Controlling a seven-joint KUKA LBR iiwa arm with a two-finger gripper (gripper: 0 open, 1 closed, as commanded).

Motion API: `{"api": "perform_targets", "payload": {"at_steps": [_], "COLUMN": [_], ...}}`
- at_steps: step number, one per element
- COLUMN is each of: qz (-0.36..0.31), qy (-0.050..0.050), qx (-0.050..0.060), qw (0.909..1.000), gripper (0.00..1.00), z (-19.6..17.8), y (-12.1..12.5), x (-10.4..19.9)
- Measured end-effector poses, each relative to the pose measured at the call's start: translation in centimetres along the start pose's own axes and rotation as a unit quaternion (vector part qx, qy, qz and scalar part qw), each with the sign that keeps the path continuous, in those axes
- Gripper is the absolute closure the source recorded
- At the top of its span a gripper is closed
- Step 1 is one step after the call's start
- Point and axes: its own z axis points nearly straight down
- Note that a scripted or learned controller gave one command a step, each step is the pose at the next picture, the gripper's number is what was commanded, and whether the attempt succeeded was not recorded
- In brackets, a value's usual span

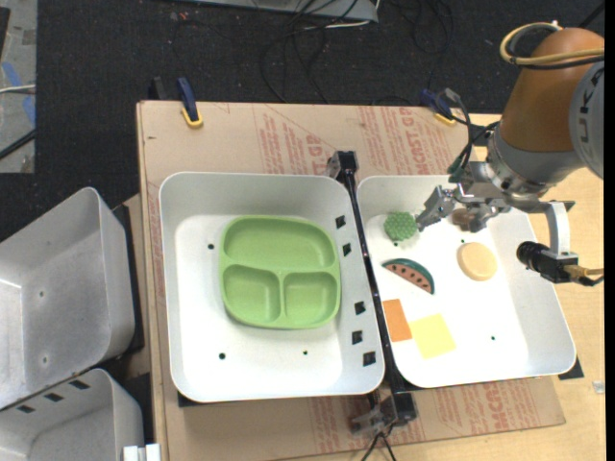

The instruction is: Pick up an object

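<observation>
The right bin (pixel 538 339) holds several small objects: a green bumpy broccoli piece (pixel 400 227), a watermelon slice (pixel 408 274), a beige round piece (pixel 477 261), an orange rectangle (pixel 396 319) and a yellow square (pixel 433 335). My gripper (pixel 450 214) hovers over the bin's back part, between the broccoli piece and the beige round piece. It is open, with one finger reaching toward the broccoli piece and nothing between the fingers.
A green divided plate (pixel 281 272) lies in the left bin (pixel 183 286). A black divider with clips (pixel 363 277) runs between the bins. Grey tubs (pixel 58 296) stand off the bench at the left. Cables lie behind the bench.
</observation>
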Motion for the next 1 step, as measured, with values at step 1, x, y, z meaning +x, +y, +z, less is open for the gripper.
{"api": "perform_targets", "payload": {"at_steps": [1], "qz": [-0.001], "qy": [-0.001], "qx": [-0.006], "qw": [1.0], "gripper": [0.0], "z": [-0.64], "y": [0.24], "x": [0.0]}}
